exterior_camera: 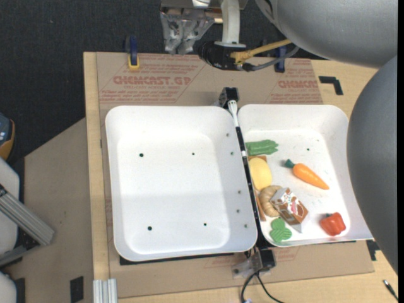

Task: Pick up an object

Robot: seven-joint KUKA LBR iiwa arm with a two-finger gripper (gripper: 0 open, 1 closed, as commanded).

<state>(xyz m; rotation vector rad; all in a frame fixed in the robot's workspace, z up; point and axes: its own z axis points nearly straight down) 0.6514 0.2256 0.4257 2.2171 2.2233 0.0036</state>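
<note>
Overhead, gripper hung beyond the bins; finger state could not be told. Right bin held carrot, red pepper, other toy foods.

Two white bins: left bin with small dark dots, right bin. In the right bin, taking the orange carrot with its green top as landmark: green pod up-left of it; pale yellow piece left; tan piece lower left; brown-and-white packet below; green leaf further below-left; red pepper below-right. Brown board with red lettering. Arm grey.
</note>
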